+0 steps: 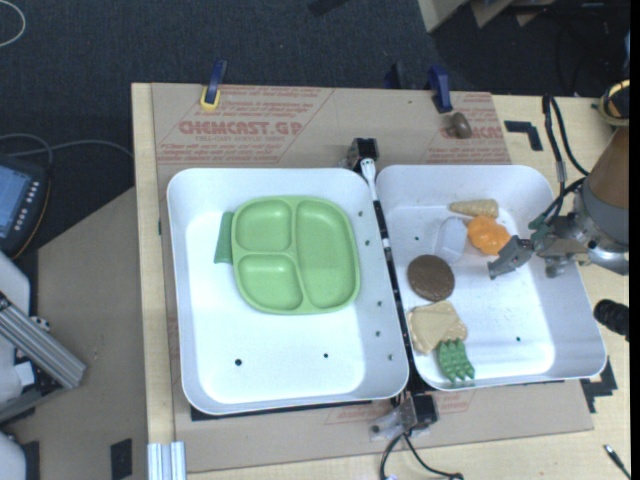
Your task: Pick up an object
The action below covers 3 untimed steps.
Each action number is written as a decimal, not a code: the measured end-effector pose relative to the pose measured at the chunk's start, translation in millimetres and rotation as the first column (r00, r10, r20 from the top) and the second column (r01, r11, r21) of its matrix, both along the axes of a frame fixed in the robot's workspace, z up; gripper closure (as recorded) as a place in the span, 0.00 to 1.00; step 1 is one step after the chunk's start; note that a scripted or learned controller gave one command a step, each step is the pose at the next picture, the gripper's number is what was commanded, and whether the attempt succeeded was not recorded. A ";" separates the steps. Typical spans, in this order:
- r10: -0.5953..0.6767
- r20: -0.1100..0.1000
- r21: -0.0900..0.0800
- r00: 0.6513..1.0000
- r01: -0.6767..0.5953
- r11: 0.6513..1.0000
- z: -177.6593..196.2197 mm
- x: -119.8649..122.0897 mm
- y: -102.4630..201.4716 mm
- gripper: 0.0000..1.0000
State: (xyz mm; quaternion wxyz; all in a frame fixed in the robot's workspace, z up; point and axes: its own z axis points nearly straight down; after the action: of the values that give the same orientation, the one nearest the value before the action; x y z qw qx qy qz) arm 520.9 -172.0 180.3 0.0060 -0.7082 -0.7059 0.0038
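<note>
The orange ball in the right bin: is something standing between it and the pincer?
Nothing visible does. The pincer hangs just right of the orange ball, with bare right bin floor below it. The clear cup lies on the ball's far side, left of it, and the brown disc sits lower left.

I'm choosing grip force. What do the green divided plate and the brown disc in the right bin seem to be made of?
The green divided plate looks like moulded plastic with a matte finish: uniform colour, soft rounded compartment ridges. The brown disc looks like hard plastic or rubber, dull and slightly mottled; the view leaves this open.
</note>
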 end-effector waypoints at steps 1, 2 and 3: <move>0.003 0.014 -0.003 1.000 -0.003 1.000 7.1 3.4 0.1 0.00; 0.002 0.007 -0.001 1.000 -0.002 1.000 -49.4 1.4 -9.2 0.00; 0.004 0.008 -0.001 1.000 -0.004 1.000 -98.7 0.5 -8.3 0.00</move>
State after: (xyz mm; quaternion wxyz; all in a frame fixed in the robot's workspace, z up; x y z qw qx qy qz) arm 521.5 -180.3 81.6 0.0030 -0.7070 -0.7072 0.0012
